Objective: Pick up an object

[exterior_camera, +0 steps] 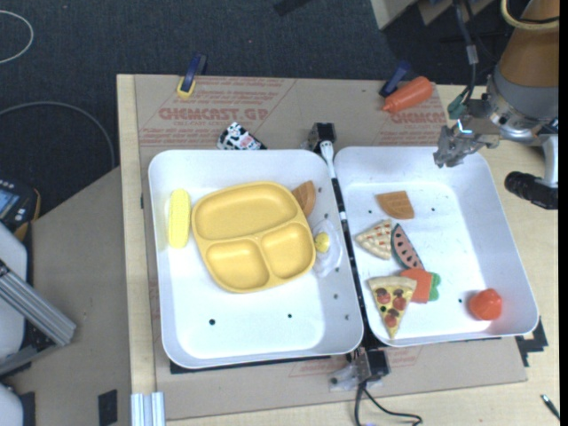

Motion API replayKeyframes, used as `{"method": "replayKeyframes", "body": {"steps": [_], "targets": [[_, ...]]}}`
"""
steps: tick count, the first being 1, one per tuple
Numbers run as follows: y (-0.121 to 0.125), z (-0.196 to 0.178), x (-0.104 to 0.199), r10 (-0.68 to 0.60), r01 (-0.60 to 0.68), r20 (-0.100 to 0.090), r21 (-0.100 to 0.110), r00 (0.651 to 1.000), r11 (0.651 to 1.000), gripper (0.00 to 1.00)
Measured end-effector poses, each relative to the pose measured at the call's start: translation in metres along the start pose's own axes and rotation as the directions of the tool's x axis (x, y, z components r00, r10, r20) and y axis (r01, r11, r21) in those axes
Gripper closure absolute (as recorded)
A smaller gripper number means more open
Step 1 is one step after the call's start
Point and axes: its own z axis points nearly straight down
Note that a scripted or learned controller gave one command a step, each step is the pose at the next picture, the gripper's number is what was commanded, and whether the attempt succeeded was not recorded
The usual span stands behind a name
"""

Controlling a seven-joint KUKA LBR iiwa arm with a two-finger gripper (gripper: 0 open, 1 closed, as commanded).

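Item: tomato [485, 304], right bin [497, 193]; we judge it light, smooth, prone to rolling, best pinched across its middle. Gripper [451, 152] above far rim; fingers' state indiscernible.

Both bins, the left bin [177, 327] and the right bin [506, 229], are white. The divided plate [253, 233] is yellow, and the corn cob [178, 217] beside it is a lighter yellow. The pizza slice [389, 298] is tan with red dots on it. The watermelon slice [406, 247] is red with a dark green rind. The waffle piece [376, 238] is pale with a red grid pattern. The tomato [485, 304] is orange-red. The bread piece [396, 204] is brown. The carrot [408, 94] on the brown board [266, 105] is orange. The small toy [238, 138] has black and white patches. The floor [71, 34] is dark blue-grey.
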Motion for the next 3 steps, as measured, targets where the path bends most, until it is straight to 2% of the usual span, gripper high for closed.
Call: {"method": "replayKeyframes", "body": {"steps": [2,3], "targets": [[-0.001,-0.004,0.095,-0.005,0.005,-0.004,0.007,1.000,1.000,1.00],[-0.013,0.007,0.153,-0.005,0.005,-0.004,0.010,1.000,1.000,1.00]]}}
